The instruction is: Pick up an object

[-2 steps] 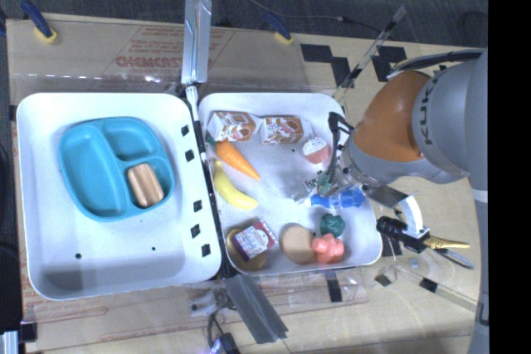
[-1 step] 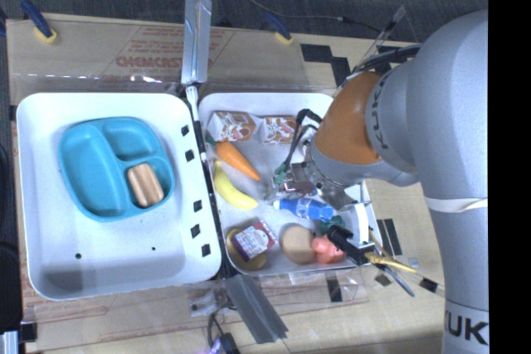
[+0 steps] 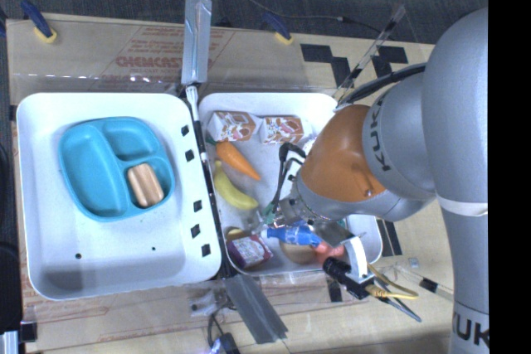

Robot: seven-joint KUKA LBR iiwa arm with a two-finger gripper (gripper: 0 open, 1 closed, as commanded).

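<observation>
1. Camera view from above: bench (image 3: pixel 99 46) with two white bins side by side, left bin (image 3: pixel 25 178) and right bin (image 3: pixel 249 100).
2. In left bin: blue divided plate (image 3: pixel 91 170), with a brown roll (image 3: pixel 144 184) lying in its near-right compartment.
3. At far end of right bin: left packet (image 3: pixel 232 127) and right packet (image 3: pixel 282 128), side by side against the far wall.
4. Just near of the packets: carrot (image 3: pixel 236 160), slanted, thick end to the left, tip to the right and near.
5. Just beside the carrot, on its near side: banana (image 3: pixel 234 191), close to the bin's left wall.
6. At near-left corner of right bin: dark pouch (image 3: pixel 247 251).
7. Right of the pouch: blue thing (image 3: pixel 299 238), then a red thing (image 3: pixel 333 251) just past it; kind of both unclear.
8. Reaching in from the right: arm (image 3: pixel 398 153), covering the right half of right bin.
9. Low over the near middle of right bin, between banana and blue thing: gripper (image 3: pixel 282 221), mostly hidden under the wrist.
10. Cannot tell whether clenched or released; nothing seen held.
</observation>
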